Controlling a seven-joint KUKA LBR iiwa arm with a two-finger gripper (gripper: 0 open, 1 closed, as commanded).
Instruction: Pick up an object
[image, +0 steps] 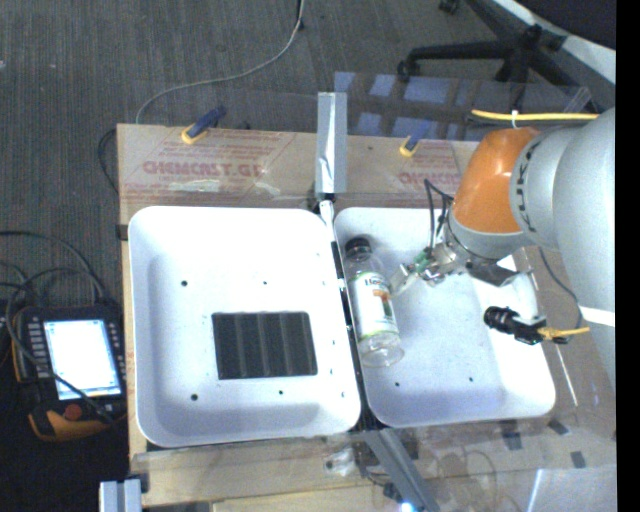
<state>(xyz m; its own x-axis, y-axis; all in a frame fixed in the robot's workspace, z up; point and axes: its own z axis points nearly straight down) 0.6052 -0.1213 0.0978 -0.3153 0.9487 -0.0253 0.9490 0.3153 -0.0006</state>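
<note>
A clear plastic bottle with a black cap and a white label lies on its side in the right bin, along that bin's left wall, cap toward the back. A dark ribbed rectangular block lies flat in the middle of the left bin. The arm's orange band hangs over the back right of the right bin. My gripper sits low below it, just right of the bottle's upper half. It is small and partly hidden by the wrist, and nothing shows held in it.
A black plug on a yellow cable hangs over the right bin's right side. A metal post stands behind the seam between the bins. A handheld screen lies on the floor at the left.
</note>
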